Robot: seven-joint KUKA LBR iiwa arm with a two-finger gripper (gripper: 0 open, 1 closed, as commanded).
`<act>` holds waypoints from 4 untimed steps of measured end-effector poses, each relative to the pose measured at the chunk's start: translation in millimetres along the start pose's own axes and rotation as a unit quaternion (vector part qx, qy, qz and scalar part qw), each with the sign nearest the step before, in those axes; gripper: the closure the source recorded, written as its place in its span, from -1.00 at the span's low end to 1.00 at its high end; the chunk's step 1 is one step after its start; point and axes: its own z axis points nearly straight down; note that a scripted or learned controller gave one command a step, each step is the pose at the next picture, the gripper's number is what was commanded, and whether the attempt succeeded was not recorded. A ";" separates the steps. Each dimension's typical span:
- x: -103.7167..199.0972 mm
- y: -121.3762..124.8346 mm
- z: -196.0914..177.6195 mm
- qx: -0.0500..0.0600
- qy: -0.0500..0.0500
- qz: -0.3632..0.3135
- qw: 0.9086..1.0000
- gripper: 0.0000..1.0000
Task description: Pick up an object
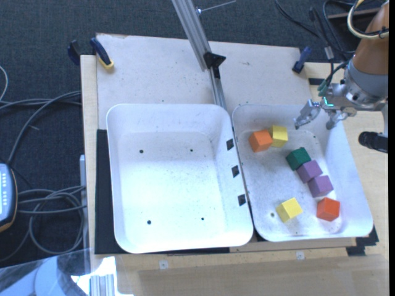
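The right bin (345, 165) holds several small blocks: an orange one (261, 140) touching a yellow one (279, 135) near the back, a green one (298, 158), two purple ones (310, 170) (320, 185) in a row, another yellow one (289, 209) and an orange-red one (328, 209) near the front. My gripper (318, 117) hangs above the bin's back right part, to the right of the yellow block. Its two fingers are spread apart with nothing between them.
The left bin (123, 184) sits beside the right one. A metal pole (194, 26) slants down across the board at the back. Clamps (102, 53) (302, 59) hold the board's corners. Cables lie on the floor at left.
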 end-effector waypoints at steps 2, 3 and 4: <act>5.9 -1.9 41.2 0.000 0.000 -0.001 1.000 -1.00; 13.7 -4.8 87.1 0.000 0.000 -0.001 1.000 -1.00; 14.1 -5.0 105.2 -0.001 -0.001 0.000 1.000 -1.00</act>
